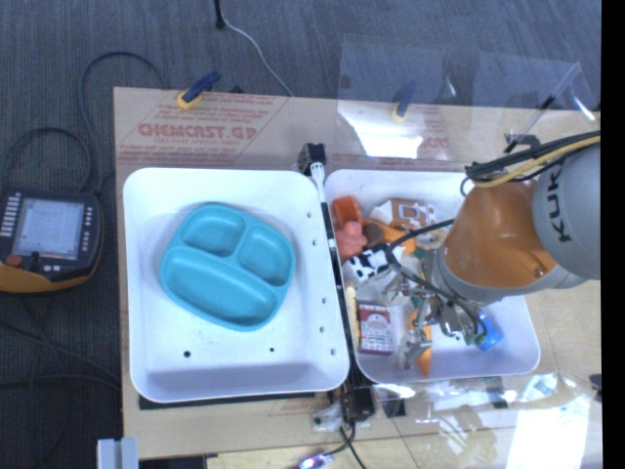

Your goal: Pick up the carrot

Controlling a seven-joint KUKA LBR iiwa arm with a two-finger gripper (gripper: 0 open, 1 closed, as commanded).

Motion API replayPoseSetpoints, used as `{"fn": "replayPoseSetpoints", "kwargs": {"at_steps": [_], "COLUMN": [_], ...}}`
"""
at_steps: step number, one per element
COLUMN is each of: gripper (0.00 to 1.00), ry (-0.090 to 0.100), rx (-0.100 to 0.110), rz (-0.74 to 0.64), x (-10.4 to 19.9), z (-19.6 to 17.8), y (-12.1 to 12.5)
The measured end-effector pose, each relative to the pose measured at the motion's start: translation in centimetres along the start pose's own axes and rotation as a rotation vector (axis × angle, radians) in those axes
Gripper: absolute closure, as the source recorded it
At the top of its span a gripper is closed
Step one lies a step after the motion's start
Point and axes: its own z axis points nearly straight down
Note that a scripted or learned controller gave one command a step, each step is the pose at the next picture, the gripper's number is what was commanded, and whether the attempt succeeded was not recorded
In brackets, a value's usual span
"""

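Near the front wall of the right bin [518, 360], a small orange piece that looks like the carrot [424, 361] lies on the white floor, directly under the gripper [420, 340]. Whether it sits between the fingers or merely beneath them cannot be told, and neither can it be told whether the fingers are apart or together, since wires and metal parts crowd that spot.

Just left of the carrot lies a red packet [375, 326] with print too small to read. Above it is a black-and-white spotted toy [368, 265], then a salmon-pink object [351, 234] and an orange block [344, 210] against the bin's left wall. A brown and white box [408, 212] with unreadable markings lies toward the back, and a blue item [488, 337] rests to the right of the gripper.

The arm [508, 242] covers much of this bin; its orange band hangs over the middle, and the grey link bears the letters "KU" at the view's right.

The left bin [166, 360] holds 1 thing: a blue plate [228, 264] with 3 compartments, tilted diagonally.

The bench board [146, 115] reads "CHEMCAST GP" in red behind the left bin. A handheld pendant [47, 237] with a lit screen lies on the carpet at far left.
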Motion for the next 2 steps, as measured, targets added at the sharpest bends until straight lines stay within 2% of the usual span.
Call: {"fn": "replayPoseSetpoints", "kwargs": {"at_steps": [1, 2], "gripper": [1.00, 0.00], "ry": [-0.004, -0.002], "rx": [0.003, 0.003], "rz": [0.000, -0.001], "x": [-0.28, -0.22], "z": [-1.10, -1.02], "y": [-0.03, 0.02]}}
